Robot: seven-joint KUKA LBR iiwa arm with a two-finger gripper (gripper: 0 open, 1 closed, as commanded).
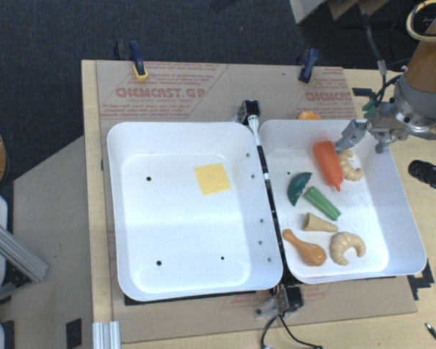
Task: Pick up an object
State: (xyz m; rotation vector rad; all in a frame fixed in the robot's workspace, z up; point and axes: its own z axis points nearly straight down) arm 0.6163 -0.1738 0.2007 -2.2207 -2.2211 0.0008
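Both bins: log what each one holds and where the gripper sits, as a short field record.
left bin: yellow square, lying flat
right bin: carrot, teal piece, green pod, cone, drumstick, croissant, pale piece beside the carrot
gripper: over the right bin's far side, near the carrot's top end
held item: none seen between the jaws
arm: enters from the view's right

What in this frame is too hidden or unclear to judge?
- Claw: small and blurred in the camera view; open or shut is unclear.
- Pale item beside the carrot: partly covered by it; contact with the claw is unclear.
- Orange object: mostly hidden behind the right bin's rim.
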